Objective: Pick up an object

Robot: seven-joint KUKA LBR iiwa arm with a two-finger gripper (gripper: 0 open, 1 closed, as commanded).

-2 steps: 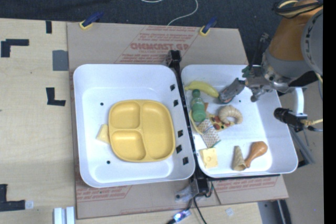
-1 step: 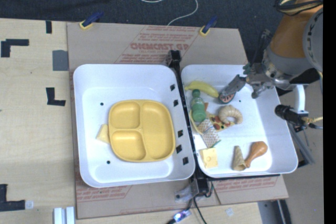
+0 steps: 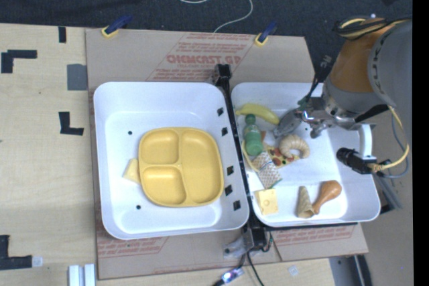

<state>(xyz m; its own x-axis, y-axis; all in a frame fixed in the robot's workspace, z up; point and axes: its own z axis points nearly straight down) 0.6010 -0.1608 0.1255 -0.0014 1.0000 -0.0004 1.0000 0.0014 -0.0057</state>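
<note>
The right bin holds several toy foods. A yellow banana lies at its back left, with a green bottle just in front of it. Near the middle sits a beige ring-shaped pastry, beside a small red and yellow piece and a mesh-wrapped item. At the front are a yellow cube, a tan cone and a brown drumstick. My gripper hangs low over the bin's back half, just above the pastry and right of the banana. Nothing is seen held in it.
In the left bin rests a yellow divided plate, with a pale yellow wedge poking out at its left. The arm's grey and orange body covers the right bin's back right corner. A black divider runs between the bins.
</note>
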